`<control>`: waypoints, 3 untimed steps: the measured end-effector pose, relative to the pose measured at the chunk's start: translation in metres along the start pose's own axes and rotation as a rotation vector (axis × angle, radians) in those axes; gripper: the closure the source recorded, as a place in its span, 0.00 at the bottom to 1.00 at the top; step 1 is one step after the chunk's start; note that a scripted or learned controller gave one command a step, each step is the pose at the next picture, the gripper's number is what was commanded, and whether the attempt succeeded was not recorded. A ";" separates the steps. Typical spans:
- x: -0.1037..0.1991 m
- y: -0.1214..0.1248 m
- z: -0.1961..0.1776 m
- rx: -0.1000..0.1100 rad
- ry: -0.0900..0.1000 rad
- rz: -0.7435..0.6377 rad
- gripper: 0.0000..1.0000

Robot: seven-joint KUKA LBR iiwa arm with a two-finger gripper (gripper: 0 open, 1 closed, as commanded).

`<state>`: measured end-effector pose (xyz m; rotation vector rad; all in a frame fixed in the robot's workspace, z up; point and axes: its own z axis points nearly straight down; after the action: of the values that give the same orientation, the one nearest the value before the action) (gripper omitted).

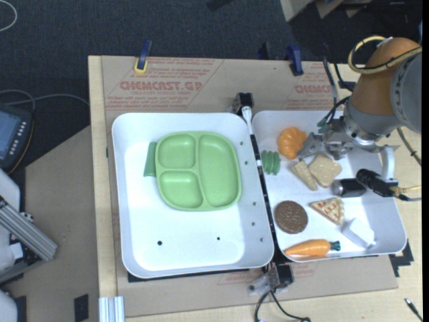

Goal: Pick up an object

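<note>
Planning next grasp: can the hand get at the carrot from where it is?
Probably yes. The carrot lies alone at the right bin's near edge, nothing on top. The hand sits further back over the crackers; the wall alongside may crowd it.

Lighting even and fairly bright, diffuse overhead source, no hard hotspots. Both white bins run near clipping: left bin point(134, 180) floor is almost featureless, right bin point(382, 213) the same. Shadows soft and short; a faint one hugs the green tray point(198, 170) toward 9 o'clock, and small ones sit under the food items in the right bin. Dark floor toward 12 and 9 o'clock is underexposed, detail mostly lost. Overall focus is soft, with low resolution and compression smear; print on the cardboard sheet point(161, 84) is barely legible. The arm point(375, 86) at 2 o'clock looks slightly blurred. Mild straight-line bowing at frame edges, hard to confirm.
</note>
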<state>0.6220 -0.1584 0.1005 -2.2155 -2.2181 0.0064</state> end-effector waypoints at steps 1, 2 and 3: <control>0.000 0.001 0.015 -0.008 -0.003 0.000 0.00; -0.001 0.003 0.002 -0.015 -0.005 0.001 1.00; 0.003 -0.001 -0.061 -0.016 -0.004 0.000 1.00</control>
<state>0.6215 -0.1558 0.1617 -2.2256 -2.2279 -0.0063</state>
